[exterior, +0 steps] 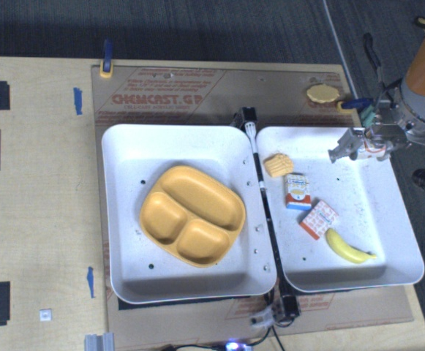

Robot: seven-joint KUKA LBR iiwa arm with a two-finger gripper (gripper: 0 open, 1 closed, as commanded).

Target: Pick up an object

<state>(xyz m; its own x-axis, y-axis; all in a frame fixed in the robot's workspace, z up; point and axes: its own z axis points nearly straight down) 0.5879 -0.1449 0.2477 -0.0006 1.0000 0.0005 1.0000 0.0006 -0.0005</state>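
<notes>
The right bin (388, 218) holds a tan cracker-like piece (278, 165), a small white carton with blue and red print (297, 192), a red-and-white packet (319, 219) and a yellow banana (350, 247). My gripper (344, 149) hangs over the far right part of this bin, up and to the right of the cracker piece and apart from every object. Nothing shows in its grasp. The arm's orange band (424, 68) sits at the right edge of the view.
A yellow three-compartment tray (192, 214) lies in the left bin (124, 196). A tan disc (322, 93) rests on the cardboard behind the right bin. The ridge (263, 210) where the bins meet runs down the middle. A cable (336, 35) slants above the arm.
</notes>
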